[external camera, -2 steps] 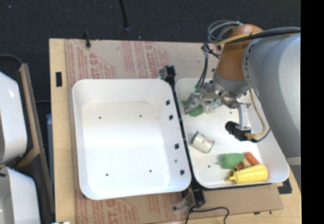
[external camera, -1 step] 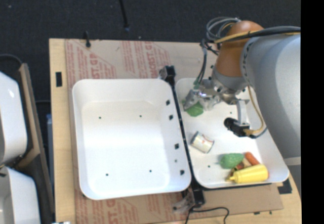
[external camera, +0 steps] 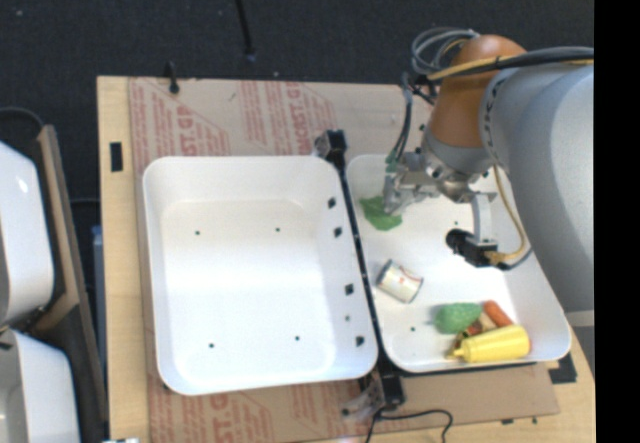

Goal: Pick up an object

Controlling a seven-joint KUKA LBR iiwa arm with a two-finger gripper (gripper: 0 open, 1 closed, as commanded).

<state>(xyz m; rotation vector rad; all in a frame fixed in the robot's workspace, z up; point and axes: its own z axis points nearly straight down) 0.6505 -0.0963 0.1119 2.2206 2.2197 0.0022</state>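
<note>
Green object [external camera: 381,214]: lies under my tool [external camera: 392,199], by the bin wall [external camera: 352,231].
Tool state: cannot tell.
Risk: wall blocks closing; object slips.

A dark, speckled floor [external camera: 130,1] fills the far part of the scene, and a thin black cable [external camera: 237,1] runs across it toward the bench. The bench [external camera: 118,261] is pale wood, and a sheet of brown cardboard [external camera: 240,121] printed with faded red lettering lies flat on its top. A small black clip or bracket [external camera: 116,157] sits at the bench's left edge. Left of the bench stands a slanted wooden frame [external camera: 62,231], with white rounded panels [external camera: 22,231] beside it at the far left. More black cable [external camera: 400,421] curls at the near edge. The light is even and soft.
</note>
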